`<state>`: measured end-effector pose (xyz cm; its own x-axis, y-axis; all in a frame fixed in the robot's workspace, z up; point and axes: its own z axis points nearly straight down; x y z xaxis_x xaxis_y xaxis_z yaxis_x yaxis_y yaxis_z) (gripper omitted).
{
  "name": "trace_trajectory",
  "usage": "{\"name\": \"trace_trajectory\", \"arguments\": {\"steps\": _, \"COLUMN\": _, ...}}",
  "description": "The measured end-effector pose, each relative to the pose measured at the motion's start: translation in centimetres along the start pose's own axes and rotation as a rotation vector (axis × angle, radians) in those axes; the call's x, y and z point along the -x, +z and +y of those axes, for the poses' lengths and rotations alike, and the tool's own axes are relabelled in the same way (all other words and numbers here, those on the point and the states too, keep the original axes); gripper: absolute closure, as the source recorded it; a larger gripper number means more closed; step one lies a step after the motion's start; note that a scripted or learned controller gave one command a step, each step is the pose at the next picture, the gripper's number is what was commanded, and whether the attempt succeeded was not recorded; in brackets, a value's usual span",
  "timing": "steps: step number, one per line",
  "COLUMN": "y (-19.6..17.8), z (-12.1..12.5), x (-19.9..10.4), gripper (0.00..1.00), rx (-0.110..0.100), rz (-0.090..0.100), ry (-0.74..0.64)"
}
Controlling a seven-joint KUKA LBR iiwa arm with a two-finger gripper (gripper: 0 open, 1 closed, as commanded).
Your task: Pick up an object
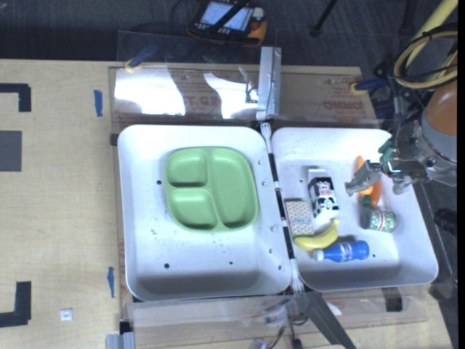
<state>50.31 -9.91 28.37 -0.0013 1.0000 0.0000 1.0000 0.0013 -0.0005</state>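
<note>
So the pickable stuff is all being kept in the right-hand shallow white bin [414, 264]. An orange carrot-shaped piece [372, 190] is sitting near the bin's right side, partly covered by the pincer [378, 177], and a small green-and-white can [379, 220] is lying on its side just below it. Toward the middle, a black-and-white carton with a cow-like print [322, 195] is lying lengthwise, with a small patterned flat packet [298, 216] just beside it on the left. A yellow plastic banana [317, 238] is curving below the carton, and a blue bottle with a white cap end [343, 251] is lying right under the banana, close to the front wall.

The pincer is being hung over the carrot piece and the can, reached in from the right on the grey arm [425, 158], with the orange band [445, 111] being seen higher up. Whether anything is being gripped can't be told from this angle, and nothing is clearly being seen between the tips.

The left shallow white bin [145, 253] is being occupied by a pale green divided plate with three sections [212, 187], sitting a bit above centre. Both bins are being carried side by side on the light wooden counter [58, 195], where blue tape bits [98, 102] are stuck. A handheld controller with a lit screen [227, 19] is resting beyond the counter's far edge.
</note>
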Motion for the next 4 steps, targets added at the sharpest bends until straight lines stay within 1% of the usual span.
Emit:
{"name": "trace_trajectory", "arguments": {"steps": 1, "y": -9.4, "z": 0.0, "x": -0.3, "gripper": 0.00, "rx": 0.001, "rz": -0.001, "ry": 0.372}}
{"name": "trace_trajectory", "arguments": {"steps": 2, "y": 0.8, "z": 3.7, "x": 3.3, "gripper": 0.00, "rx": -0.001, "rz": 0.000, "ry": 0.421}}
{"name": "trace_trajectory", "arguments": {"steps": 3, "y": 13.3, "z": 6.4, "x": 7.8, "gripper": 0.00, "rx": -0.001, "rz": 0.000, "ry": 0.375}}
{"name": "trace_trajectory", "arguments": {"steps": 4, "y": 18.8, "z": 10.2, "x": 9.5, "gripper": 0.00, "rx": -0.004, "rz": 0.011, "ry": 0.646}}
